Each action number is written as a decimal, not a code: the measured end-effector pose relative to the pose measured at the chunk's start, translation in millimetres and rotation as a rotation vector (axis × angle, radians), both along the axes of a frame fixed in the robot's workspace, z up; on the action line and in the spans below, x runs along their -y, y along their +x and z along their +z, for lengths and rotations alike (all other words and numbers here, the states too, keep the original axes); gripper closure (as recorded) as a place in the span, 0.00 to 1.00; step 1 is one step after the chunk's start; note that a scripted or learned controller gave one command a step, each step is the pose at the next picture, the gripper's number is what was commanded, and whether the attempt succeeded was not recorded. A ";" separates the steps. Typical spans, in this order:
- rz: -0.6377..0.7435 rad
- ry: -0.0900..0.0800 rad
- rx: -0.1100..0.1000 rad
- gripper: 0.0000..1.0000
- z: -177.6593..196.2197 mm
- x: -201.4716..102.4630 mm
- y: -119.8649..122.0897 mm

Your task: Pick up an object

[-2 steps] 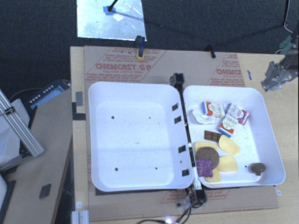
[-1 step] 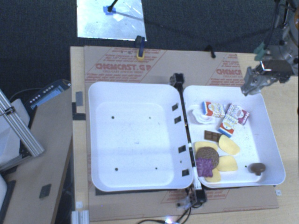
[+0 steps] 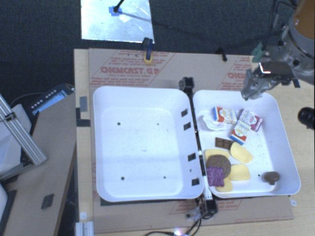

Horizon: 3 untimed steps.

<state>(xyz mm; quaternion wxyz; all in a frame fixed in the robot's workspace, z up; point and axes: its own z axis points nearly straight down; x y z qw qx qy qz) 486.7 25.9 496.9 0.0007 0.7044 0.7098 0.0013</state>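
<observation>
Dark carpet is surrounding the table (image 3: 123, 65), which is carrying two white bins. Left bin (image 3: 142, 144) is sitting beside right bin (image 3: 280, 132). Pincer (image 3: 253, 90) is hovering over the right bin's far rim, fingertips blurry, can't tell if apart or together, nothing seen between them. Snack packets (image 3: 241, 122), a chocolate piece (image 3: 224, 143), yellow chips (image 3: 241, 154), a purple lump (image 3: 216, 176) partly overlapping a brown cookie (image 3: 220, 163), and a small brown object (image 3: 270, 177), too small to identify, are lying in the right bin.

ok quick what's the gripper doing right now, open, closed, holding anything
Gripper: above the far rim of the right bin, nothing seen in its grasp; open or closed cannot be told.
</observation>
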 end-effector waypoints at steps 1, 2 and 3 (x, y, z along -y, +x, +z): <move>0.000 0.000 0.000 1.00 9.2 -37.7 -0.1; 0.000 0.001 0.000 1.00 6.5 -70.9 -0.4; 0.000 0.001 -0.001 1.00 1.4 -108.0 -0.5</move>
